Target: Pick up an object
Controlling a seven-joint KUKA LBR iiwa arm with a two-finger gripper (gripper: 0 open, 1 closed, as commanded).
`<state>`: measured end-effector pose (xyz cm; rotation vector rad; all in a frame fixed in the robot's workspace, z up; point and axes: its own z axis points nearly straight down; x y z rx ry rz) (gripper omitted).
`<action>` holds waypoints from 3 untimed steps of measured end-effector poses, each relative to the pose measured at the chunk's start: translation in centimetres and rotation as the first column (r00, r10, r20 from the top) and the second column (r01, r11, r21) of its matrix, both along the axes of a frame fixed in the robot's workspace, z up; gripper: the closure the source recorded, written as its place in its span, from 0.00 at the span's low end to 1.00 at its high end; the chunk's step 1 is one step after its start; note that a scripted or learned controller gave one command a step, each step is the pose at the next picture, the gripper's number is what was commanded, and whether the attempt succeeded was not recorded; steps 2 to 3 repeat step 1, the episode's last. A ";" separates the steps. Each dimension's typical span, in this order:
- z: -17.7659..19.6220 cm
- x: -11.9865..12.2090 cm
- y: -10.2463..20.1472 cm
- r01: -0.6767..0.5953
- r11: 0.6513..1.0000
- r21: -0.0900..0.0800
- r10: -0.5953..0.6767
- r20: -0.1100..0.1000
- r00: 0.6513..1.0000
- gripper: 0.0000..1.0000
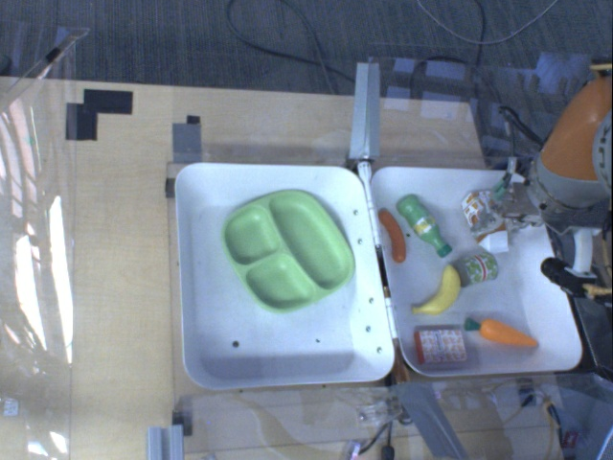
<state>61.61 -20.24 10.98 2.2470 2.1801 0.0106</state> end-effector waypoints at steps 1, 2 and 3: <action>9.2 1.7 3.9 0.024 1.000 0.001 -0.024 -0.005 1.000 1.00; 9.2 1.7 3.9 0.024 1.000 0.001 -0.024 -0.005 1.000 1.00; 9.2 1.7 3.9 0.024 1.000 0.001 -0.024 -0.005 1.000 1.00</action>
